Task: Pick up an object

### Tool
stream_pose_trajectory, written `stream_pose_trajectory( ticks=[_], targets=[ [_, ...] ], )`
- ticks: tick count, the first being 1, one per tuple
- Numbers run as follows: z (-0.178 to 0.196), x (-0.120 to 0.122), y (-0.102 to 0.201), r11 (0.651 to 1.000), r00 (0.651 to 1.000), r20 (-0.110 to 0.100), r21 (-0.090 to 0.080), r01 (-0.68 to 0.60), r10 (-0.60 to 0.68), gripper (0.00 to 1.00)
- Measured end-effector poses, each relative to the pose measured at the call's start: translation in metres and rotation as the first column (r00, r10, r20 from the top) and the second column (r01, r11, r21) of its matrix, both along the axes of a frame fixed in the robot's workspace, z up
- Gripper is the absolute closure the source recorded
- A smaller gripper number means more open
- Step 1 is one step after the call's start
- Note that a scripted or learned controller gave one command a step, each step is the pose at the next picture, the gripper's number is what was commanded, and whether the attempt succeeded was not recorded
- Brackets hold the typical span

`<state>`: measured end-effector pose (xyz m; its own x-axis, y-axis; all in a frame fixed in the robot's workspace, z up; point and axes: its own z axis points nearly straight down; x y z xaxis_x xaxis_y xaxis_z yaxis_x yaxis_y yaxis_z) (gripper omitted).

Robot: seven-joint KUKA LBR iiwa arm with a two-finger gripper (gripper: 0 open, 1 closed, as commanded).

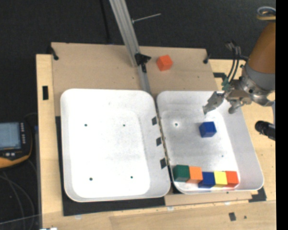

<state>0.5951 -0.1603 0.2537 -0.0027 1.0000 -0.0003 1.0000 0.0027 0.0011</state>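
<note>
Hovering: tool [222,103] above right bin [247,150], fingers spread, nothing btwn them.
Nearest: blue cube [207,129], just below, untouched.
Progress: no pick yet; descent, grasp, lift all remain.

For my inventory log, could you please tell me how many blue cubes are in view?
2: one blue cube alone mid right bin; another blue cube in the row at its near edge.
</note>
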Motion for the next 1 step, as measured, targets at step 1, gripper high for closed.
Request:
stream_pose_trajectory(
  ticks=[1],
  targets=[
    [-0.1577, 0.0185, -0.046, 1.0, 1.0, 0.003, -0.003, 0.004, -0.004, 0.0]
  ],
)
